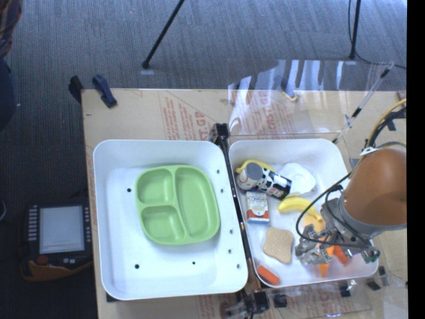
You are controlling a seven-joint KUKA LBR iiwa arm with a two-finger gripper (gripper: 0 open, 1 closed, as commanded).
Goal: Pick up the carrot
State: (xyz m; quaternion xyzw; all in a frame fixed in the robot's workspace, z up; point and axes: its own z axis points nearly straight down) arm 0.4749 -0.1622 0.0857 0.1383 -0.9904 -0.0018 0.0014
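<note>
carrot (268, 274) is lying at the lower edge of the right bin (332, 153), left of the gripper (323, 250) whose grip i cannot tell, risking grabbing the nearby toast (279, 244) instead.

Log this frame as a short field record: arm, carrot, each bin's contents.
arm: reaches in from the right, gripper low over the right bin, near its front right corner
carrot: lies at the right bin's front edge, apart from the gripper
right bin contents: toast slice, banana, small carton, orange pieces under the gripper
left bin: holds a green divided plate
task state: carrot not lifted
</note>
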